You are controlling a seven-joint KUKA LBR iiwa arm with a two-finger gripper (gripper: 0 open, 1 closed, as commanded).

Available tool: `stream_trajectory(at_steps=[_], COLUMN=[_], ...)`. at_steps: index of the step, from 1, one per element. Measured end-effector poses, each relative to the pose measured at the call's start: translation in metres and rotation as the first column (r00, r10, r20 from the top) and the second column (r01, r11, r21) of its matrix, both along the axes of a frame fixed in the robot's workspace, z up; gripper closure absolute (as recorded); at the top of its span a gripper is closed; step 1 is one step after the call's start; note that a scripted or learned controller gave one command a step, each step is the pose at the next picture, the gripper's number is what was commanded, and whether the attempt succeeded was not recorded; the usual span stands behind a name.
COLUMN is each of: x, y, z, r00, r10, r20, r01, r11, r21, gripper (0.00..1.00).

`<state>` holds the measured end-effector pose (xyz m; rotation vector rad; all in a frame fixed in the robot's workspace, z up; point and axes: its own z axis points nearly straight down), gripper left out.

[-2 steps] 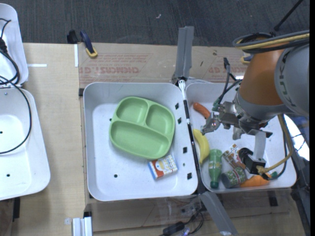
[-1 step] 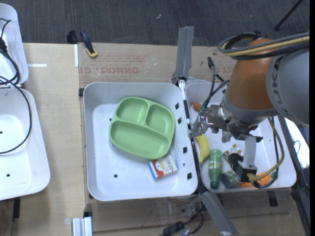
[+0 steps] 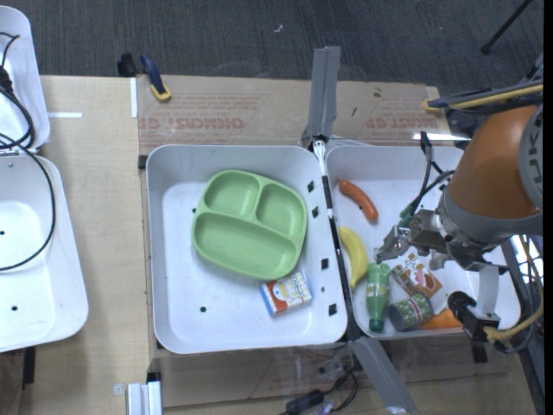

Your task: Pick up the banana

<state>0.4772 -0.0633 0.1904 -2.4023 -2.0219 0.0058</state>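
The yellow banana (image 3: 353, 254) lies in the right bin (image 3: 393, 169), close against its left wall, curving from top to bottom. My gripper (image 3: 393, 245) hangs just to the right of the banana, above the middle of the bin, and the banana is not in it. The arm's orange band and grey wrist cover the right part of the bin.
Also in the right bin are an orange-red sausage (image 3: 358, 199), a green bottle (image 3: 377, 296), a printed packet (image 3: 416, 277), a can (image 3: 410, 312) and an orange piece (image 3: 445, 321). The left bin (image 3: 173, 258) holds a green divided plate (image 3: 251, 223) and a small carton (image 3: 286, 293).
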Motion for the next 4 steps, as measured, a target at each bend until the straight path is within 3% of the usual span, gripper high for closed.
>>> stream_trajectory(at_steps=[1, 2, 3, 4], x=[0.017, 0.048, 0.043, 0.025], y=[-0.060, 0.021, 0.054, 0.030], z=[-0.074, 0.000, 0.000, 0.000], r00=[0.997, 0.995, 1.000, 0.999], r10=[-0.078, -0.096, -0.026, -0.053], r20=[-0.002, 0.001, -0.001, -0.001], r01=[0.078, 0.096, 0.026, 0.053], r11=[0.997, 0.995, 1.000, 0.999], r21=[0.001, 0.000, -0.001, 0.000], gripper=[0.00, 0.00, 0.00, 0.00])
